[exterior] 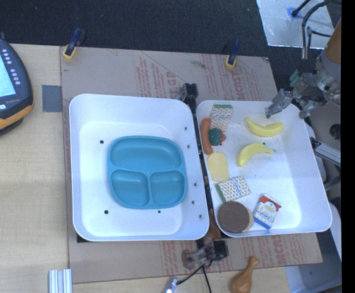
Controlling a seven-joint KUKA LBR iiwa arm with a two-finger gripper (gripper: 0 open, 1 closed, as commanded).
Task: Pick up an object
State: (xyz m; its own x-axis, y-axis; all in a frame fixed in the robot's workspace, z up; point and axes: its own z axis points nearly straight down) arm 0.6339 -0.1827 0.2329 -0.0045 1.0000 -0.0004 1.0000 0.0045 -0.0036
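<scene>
I can't read any text from here. The cardboard sheet [165,78] under the bins carries faint reddish print, too washed out to make out. The small cartons [266,211] at lower right have printed labels, too small to read.

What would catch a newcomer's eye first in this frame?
Most striking is the blue divided plate alone in the middle of the left bin. Next come the two yellow bananas in the right bin, among small toy foods such as a brown round cookie at the near edge. The gripper hangs over the right bin's far right corner, just above the upper banana.
</scene>
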